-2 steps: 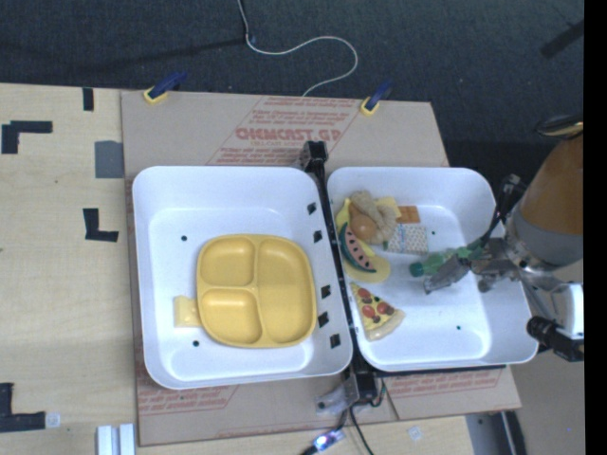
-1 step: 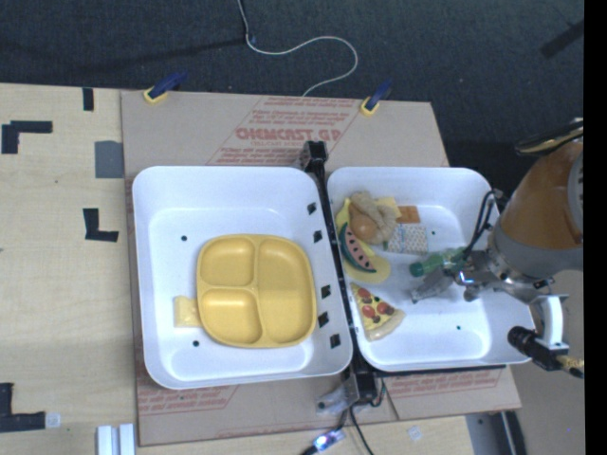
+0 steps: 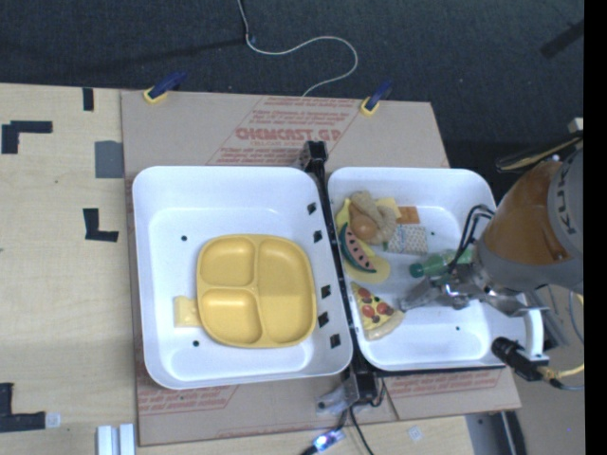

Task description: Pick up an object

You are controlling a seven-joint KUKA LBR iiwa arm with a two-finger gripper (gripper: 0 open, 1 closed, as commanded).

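Two bins sit side by side on a cardboard sheet (image 3: 285,131) on the counter (image 3: 57,282). The left bin (image 3: 152,197) holds a divided plate (image 3: 256,290) at its middle. In the right bin (image 3: 455,349), toy food (image 3: 372,245) crowds the left wall, and the pincer (image 3: 432,290) sits mid-bin, just right of it.

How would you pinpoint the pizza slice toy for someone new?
Take the right-hand white bin of the two. Along its left wall, nearest the camera, lies a flat yellow triangular pizza slice toy with red spots. The striped watermelon slice sits above it, red-fleshed and green-rimmed.
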